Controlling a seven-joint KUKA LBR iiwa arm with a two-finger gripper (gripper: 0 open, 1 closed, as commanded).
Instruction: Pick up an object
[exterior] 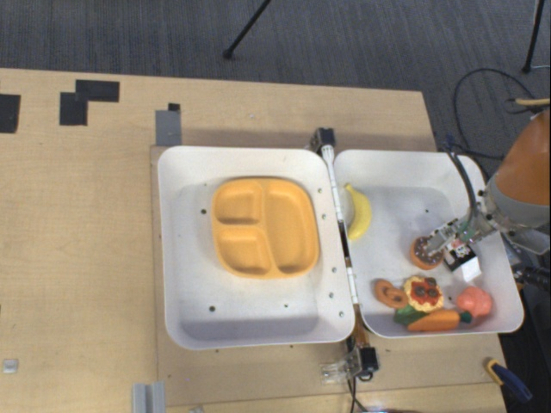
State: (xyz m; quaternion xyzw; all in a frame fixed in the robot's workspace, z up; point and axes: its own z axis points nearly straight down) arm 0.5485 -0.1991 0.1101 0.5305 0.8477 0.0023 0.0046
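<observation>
Brown and round, the small disc-shaped toy (425, 249) in the right bin (405, 198) is what we take to be the target. It lies immediately to the view's left of the end effector (448, 245), so close that the two seem to touch or overlap at the tip. We cannot tell whether the end effector is parted, closed, or gripping anything; the tip is a small dark-and-white tangle at this size.

The toy has no real long axis, so we judge that approach angle matters little here and that the move turns on a short shift leftward and down.

The arm (525, 175) comes in from the view's right, its orange band above the bin's right rim, the wrist angled down and leftward into the bin.

Other candidates sit well clear of the tip:
- a banana (359, 212) against the bin's left wall, long axis running up and down the view
- a cluster along the near edge: a small brown piece (391, 293), a pizza-like toy (424, 292), a carrot (433, 321) and a pink piece (474, 301)

In the left bin (189, 231) lies an orange divided plate (263, 227), far from the arm.
</observation>
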